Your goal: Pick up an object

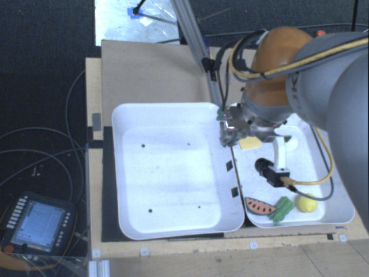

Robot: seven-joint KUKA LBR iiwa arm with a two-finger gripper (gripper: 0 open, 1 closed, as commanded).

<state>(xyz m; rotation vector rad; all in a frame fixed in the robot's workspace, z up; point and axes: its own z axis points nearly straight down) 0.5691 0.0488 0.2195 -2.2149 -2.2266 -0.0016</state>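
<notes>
1. White bins, 2 side by side: the left-hand bin (118, 154) and the right-hand bin (340, 212).
2. My claw (230, 127) hangs over the right-hand bin's far left corner. Wide or narrow, I cannot tell!
3. 1 pale yellow block (250, 143) lies just beside my claw.
4. Near edge of that bin: 1 watermelon slice (258, 205), 1 green piece (282, 209) and 1 yellow lemon (307, 203), with the green piece between the other 2.

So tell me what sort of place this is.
Probably a robotics lab: a grey robot arm over two white bins on a bench, a control pendant beside the bench, and a toy watermelon slice in one bin.
</notes>
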